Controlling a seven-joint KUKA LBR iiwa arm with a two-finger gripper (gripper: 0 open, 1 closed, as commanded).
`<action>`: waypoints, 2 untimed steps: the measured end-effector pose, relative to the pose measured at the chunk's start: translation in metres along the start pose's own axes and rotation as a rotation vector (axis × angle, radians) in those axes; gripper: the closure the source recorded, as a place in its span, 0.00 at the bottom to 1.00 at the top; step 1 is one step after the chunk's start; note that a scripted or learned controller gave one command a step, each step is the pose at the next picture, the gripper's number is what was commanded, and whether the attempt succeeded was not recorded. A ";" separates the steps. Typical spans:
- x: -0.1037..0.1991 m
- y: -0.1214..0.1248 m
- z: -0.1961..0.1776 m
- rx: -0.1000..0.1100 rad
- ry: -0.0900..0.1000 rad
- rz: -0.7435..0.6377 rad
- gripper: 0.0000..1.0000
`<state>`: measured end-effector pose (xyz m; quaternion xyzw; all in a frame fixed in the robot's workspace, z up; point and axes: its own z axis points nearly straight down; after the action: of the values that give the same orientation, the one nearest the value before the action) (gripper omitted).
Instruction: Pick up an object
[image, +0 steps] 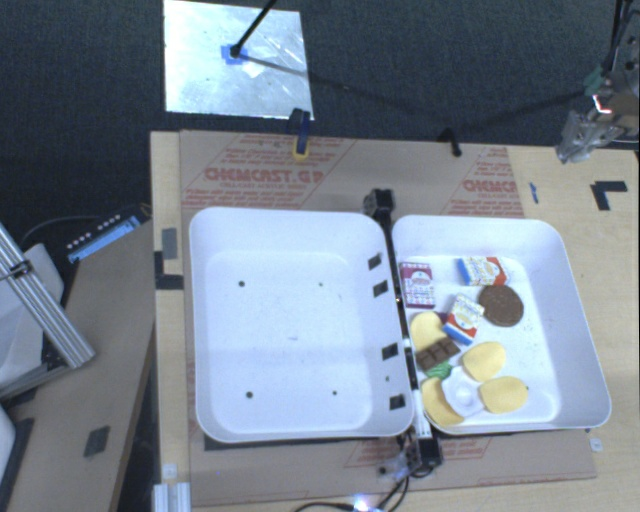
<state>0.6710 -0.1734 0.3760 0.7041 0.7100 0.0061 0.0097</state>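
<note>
The gripper (597, 125) is seen at the upper right, well clear of both bins; whether it is open or closed cannot be told. Small objects are clustered in the right bin (560, 300): a red box (416, 284), a brown disc (500, 305), yellow pieces (484, 360). Nothing is held.

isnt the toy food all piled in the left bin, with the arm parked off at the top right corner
No: the toy food lies in the right bin, not the left bin, as the camera view shows. The arm's gripper is indeed off at the top right corner.
</note>
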 end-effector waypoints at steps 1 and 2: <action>0.018 0.000 -0.121 0.004 0.001 0.000 1.00; -0.036 -0.002 -0.072 0.023 0.003 0.011 1.00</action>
<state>0.6677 -0.2089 0.4477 0.7081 0.7061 -0.0011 0.0005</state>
